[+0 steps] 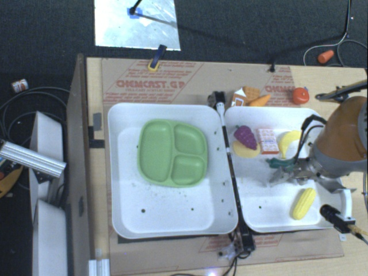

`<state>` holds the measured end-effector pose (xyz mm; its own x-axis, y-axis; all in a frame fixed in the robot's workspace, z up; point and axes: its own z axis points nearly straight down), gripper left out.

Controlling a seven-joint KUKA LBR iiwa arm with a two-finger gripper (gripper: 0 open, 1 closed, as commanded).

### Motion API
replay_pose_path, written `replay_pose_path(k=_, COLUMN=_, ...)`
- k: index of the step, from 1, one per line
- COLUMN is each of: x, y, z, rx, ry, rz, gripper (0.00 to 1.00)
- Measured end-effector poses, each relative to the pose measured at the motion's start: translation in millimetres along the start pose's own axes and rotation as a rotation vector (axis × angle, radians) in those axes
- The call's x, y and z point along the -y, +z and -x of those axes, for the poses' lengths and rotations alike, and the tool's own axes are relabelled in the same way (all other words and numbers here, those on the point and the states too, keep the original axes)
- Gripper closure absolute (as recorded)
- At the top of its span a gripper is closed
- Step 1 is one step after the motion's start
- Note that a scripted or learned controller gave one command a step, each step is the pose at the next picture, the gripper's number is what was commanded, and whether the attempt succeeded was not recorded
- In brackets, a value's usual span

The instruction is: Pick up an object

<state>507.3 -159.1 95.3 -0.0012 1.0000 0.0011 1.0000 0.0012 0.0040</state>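
Observation:
The right bin (259,217) holds several toy foods. A purple grape bunch (245,135) lies on a yellow piece (246,150) at its far left, beside a small red-and-white box (267,141) and a yellow fruit (287,141). A dark teal object (280,163) lies mid-bin, and a yellow corn cob (303,203) sits near the front right. My gripper (286,175) is low over the middle of the right bin, just in front of the teal object and behind the corn. The wrist hides what lies directly under it.
The left bin (132,211) holds a green divided plate (172,152). Behind the right bin, on the cardboard, lie a carrot (260,100), a small carton (240,99) and a red tomato (299,95). The arm's orange band (345,128) overhangs the right bin's right wall.

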Motion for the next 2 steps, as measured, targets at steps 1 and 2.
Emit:
replay_pose_path(k=1, x=-80, y=-23, z=15, rx=0.005, ry=-0.005, rz=0.007, gripper=0.00)
replay_pose_path(k=2, x=-76, y=13, z=-40, rx=-0.001, ry=-0.007, rz=-0.004, gripper=0.00)
